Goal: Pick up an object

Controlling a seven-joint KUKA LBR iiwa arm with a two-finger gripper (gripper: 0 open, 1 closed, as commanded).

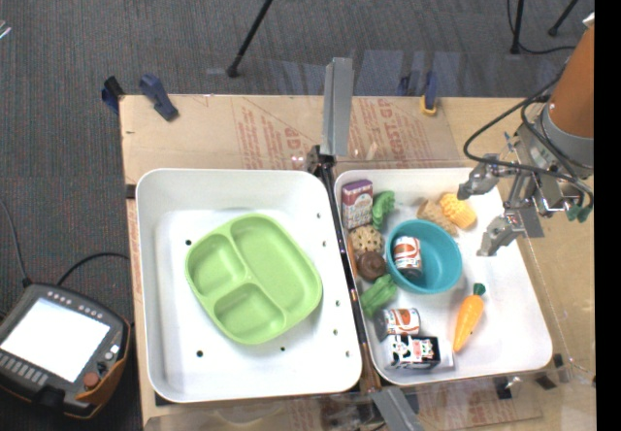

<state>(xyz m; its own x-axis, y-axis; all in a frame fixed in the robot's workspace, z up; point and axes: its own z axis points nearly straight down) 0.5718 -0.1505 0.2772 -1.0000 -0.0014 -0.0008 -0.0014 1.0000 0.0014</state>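
Observation:
My gripper (488, 214) hangs over the right bin's (524, 322) far right side, its two fingers spread open with nothing between them. Just left of it lies a yellow corn cob (458, 210). A blue bowl (439, 269) holds a red-and-white can (408, 252). An orange carrot (468, 318) lies in front of the gripper. Along the bin's left side sit a purple carton (357, 201), green toy vegetables (382, 206), a cookie (366, 239), a brown donut (371, 265), another can (400, 321) and a black-and-white carton (415, 352).
The left bin (165, 215) holds a green divided plate (254, 277). A metal post (337, 114) rises between the bins at the back. A tablet controller (58, 347) lies on the floor at the lower left. Blue clamps (155, 95) grip the bench's far edge.

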